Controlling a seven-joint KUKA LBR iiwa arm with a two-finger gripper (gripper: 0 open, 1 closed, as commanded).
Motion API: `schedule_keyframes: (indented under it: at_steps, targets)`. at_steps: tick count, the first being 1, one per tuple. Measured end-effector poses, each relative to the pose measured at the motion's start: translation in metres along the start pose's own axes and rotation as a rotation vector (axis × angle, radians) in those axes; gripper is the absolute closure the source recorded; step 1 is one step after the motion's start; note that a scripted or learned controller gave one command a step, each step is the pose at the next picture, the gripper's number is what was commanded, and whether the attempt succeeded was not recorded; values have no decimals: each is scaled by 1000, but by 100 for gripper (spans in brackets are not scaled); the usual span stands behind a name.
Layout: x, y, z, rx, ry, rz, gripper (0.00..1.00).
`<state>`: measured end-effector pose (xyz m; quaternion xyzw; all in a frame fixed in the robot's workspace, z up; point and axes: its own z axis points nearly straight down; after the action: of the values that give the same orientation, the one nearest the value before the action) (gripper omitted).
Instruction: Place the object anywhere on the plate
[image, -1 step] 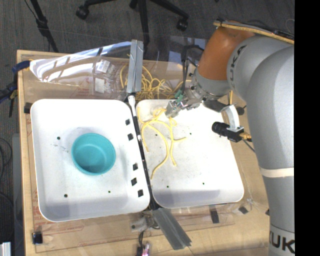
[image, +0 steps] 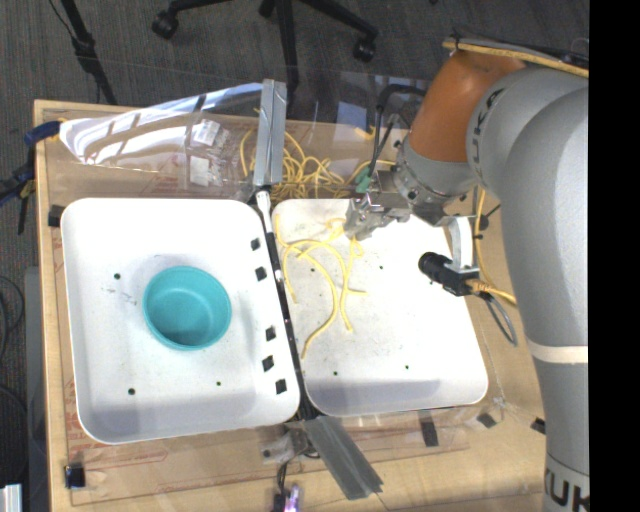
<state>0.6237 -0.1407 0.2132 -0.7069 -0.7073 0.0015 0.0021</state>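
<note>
Grey arm (image: 540, 200) in from the right, orange band (image: 450, 100) just above the wrist, angled down and left over the bins. Wooden bench (image: 45, 350) under everything.

Right bin (image: 420, 350) directly below the gripper (image: 362, 222); gripper low over that bin's far left corner, near the rim. Left bin (image: 110, 390) well left of the gripper, across the central divider, butted against the right bin.

Clear plastic sheet (image: 150, 130) up and left of the gripper, behind the left bin, glare on it.

Teal plate (image: 188, 307) left of and nearer the camera than the gripper, roughly mid left bin, well apart from it. Deep, bowl-like, nothing visible inside.

Yellow strands (image: 335, 270) loose on the right bin floor, starting right at the gripper tip and trailing toward the camera in loops and one long tail. Top of the tangle meets the gripper; contact or grasp not resolvable from this angle. Second yellow tangle (image: 300, 170) just behind the gripper, outside the bins, against the far rim.

Black cylinder (image: 445, 272) with a cable, right of and slightly nearer than the gripper, hanging off the arm over the right bin.

Gripper open or closed: cannot tell, tip too small and cluttered.
</note>
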Motion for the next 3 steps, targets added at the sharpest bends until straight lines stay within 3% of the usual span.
schedule_keyframes:
  at_steps: [1,2,3]
  targets:
    - [25,18,35,4,1,251,100]
    - [22,0,123,2,1,542,100]
    - [89,-11,21,-2,1,431,100]
